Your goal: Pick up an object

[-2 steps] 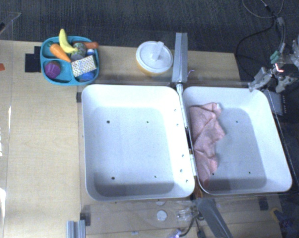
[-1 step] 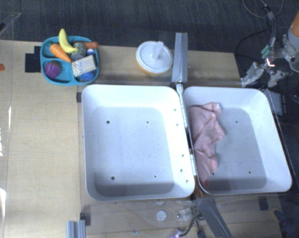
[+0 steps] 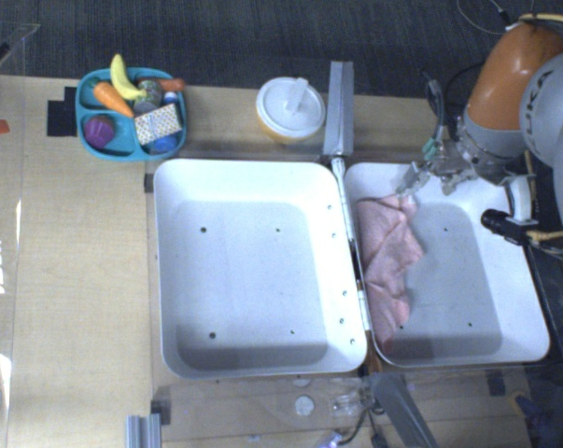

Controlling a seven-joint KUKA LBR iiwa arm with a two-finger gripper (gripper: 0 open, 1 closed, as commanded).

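Note:
A crumpled pink cloth (image 3: 388,250) lies in the right bin (image 3: 468,278), along its left wall. My gripper (image 3: 430,177) hangs over the far edge of that bin, just up and right of the cloth's top corner. Its two fingers stand apart, so it is open, and one fingertip (image 3: 412,181) is close to the cloth's upper end. Nothing shows between the fingers. The grey arm with its orange band (image 3: 505,73) reaches in from the right.
The left bin (image 3: 253,269) sits beside the right one, with a metal divider post (image 3: 338,110) behind their shared edge. A white lidded cup (image 3: 290,108) and a blue tray of toy food (image 3: 132,112) stand on the bench behind the left bin.

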